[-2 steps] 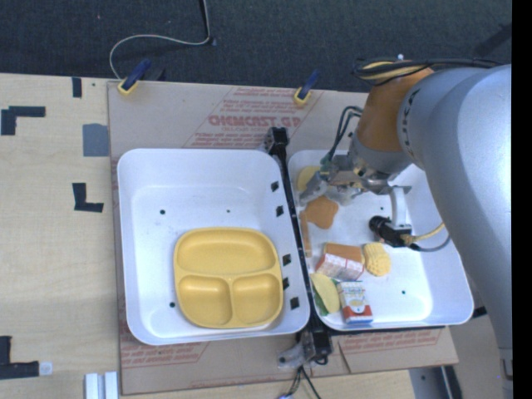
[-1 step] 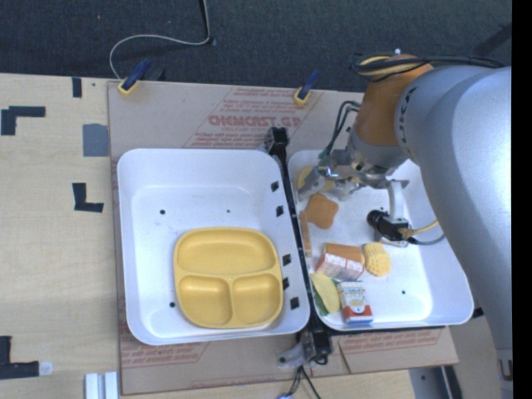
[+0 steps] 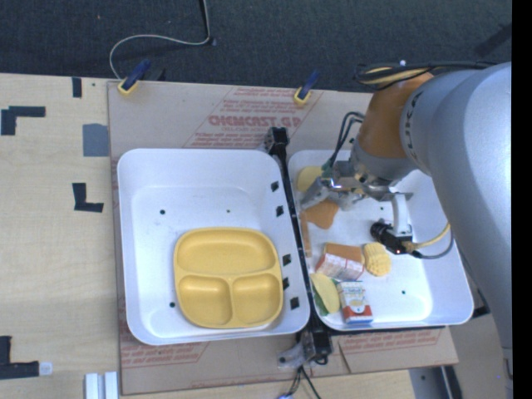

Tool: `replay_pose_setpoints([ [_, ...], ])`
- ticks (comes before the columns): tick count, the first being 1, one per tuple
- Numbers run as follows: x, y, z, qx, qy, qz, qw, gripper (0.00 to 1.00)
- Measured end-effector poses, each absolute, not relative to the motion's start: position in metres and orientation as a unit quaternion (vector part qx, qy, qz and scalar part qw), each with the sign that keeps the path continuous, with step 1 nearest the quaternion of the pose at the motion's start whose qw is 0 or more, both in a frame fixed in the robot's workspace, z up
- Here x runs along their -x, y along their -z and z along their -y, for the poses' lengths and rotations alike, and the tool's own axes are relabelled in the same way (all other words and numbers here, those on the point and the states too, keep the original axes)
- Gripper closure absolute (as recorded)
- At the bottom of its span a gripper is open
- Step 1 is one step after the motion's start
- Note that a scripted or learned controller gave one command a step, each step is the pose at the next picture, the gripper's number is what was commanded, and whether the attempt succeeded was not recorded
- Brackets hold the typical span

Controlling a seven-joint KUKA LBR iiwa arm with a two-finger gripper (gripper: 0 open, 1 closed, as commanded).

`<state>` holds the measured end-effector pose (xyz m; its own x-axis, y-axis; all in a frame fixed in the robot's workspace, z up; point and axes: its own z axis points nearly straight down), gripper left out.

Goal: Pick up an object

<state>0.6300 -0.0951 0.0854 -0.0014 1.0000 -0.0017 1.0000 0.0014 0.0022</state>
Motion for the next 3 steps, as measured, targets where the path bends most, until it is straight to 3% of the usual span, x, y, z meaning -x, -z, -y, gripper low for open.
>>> replay_pose_setpoints([
  [1,-0.654,-0.085,0.094,-0.707,-0.0003,-0.708,0.000,0.00],
  [2,-0.622,-0.086,0.098,-0.706,-0.0004,-0.708,0.001,0.00],
  [3,-0.665,-0.084,0.094,-0.706,0.0004,-0.708,0.000,0.00],
])
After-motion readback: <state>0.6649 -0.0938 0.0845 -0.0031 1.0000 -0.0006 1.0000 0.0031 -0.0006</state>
